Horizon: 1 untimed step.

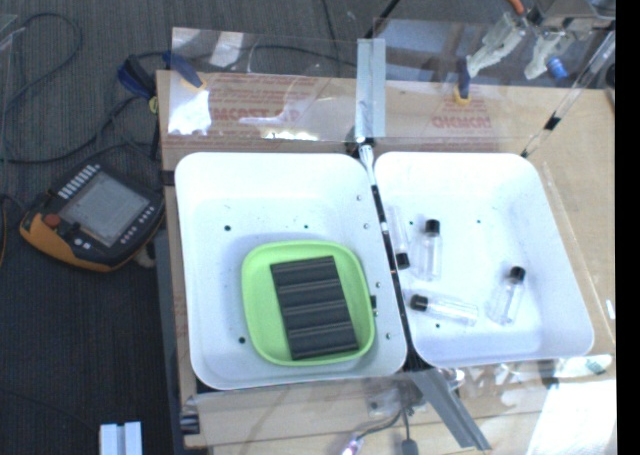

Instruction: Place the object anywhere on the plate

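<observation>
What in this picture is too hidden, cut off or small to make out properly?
- Gripper: at the camera view's top right edge, small and cluttered; its fingers can't be read.
- Vials in the right bin: clear glass on white, outlines faint; contents unreadable.
- Green plate: its middle is covered by a dark ridged block.
- Handheld screen: too small to read.

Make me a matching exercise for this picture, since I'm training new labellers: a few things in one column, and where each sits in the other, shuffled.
Things:
1. green plate
2. dark ridged block
3. clear vials with black caps
4. handheld controller

Places:
A. on the floor, left of the bench
B. in the right bin
C. in the left bin
D. on the green plate

Pairs: 1-C, 2-D, 3-B, 4-A
</observation>
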Motion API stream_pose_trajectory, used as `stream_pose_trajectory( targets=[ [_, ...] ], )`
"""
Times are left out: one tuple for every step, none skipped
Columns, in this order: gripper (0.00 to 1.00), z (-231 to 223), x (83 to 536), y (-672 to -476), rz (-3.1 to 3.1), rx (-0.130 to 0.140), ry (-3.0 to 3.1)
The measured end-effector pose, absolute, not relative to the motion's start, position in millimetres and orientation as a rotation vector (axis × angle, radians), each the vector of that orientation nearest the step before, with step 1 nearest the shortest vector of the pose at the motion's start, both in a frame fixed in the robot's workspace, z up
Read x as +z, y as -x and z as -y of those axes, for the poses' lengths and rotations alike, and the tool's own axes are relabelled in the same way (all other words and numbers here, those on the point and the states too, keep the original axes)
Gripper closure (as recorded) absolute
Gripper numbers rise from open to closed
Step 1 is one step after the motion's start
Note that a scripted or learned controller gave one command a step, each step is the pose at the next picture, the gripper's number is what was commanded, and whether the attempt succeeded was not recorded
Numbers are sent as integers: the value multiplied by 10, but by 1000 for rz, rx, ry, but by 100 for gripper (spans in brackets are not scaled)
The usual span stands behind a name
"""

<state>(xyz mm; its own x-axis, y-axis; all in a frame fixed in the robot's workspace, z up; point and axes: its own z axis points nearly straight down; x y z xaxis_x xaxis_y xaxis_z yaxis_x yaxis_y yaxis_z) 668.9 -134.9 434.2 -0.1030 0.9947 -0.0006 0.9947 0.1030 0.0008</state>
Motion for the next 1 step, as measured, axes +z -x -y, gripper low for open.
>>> stream_pose_trajectory(
  targets=[
    [0,1464,4349,-6689,-2565,-3,-1808]
  ],
)
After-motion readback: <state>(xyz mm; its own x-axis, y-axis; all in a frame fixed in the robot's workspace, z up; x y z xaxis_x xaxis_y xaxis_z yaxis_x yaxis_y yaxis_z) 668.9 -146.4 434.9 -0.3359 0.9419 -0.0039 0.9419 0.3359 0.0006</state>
